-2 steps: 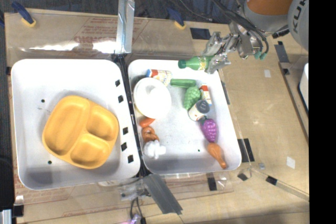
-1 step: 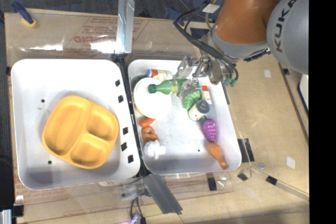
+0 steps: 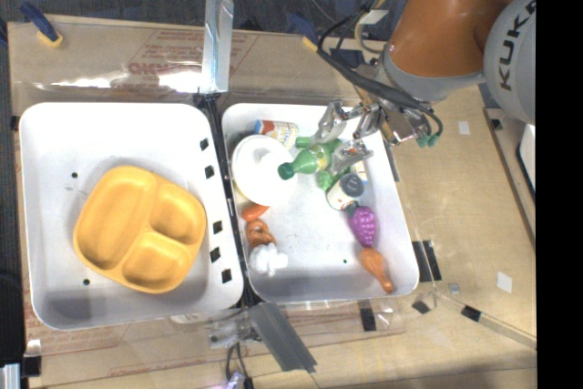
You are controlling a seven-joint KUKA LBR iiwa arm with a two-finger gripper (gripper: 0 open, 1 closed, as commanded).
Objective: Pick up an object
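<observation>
Two shallow white plastic bins, side by side. Left bin, well left of the jaws: one yellow divided tray, glossy moulded plastic, rounded corners, three compartments. Right bin holds the clutter, counted left to right: one small orange piece and one white knobbly toy at the left wall, both well below-left of the jaws; one round white plate, smooth, left of the jaws; one small carton with red, yellow and blue print, up-left of the jaws; one green plastic bottle, glossy, lying on its side, neck towards the plate, body just at the fingertips; one dark round item just below the jaws, too small to identify; one purple grape bunch, bumpy, below the jaws; one orange-brown drumstick shape, tapered, furthest below. One gripper, metal fingers spread apart over the bin's upper part, straddling the bottle's body end; cannot tell if touching. Not gripping anything visibly.
</observation>
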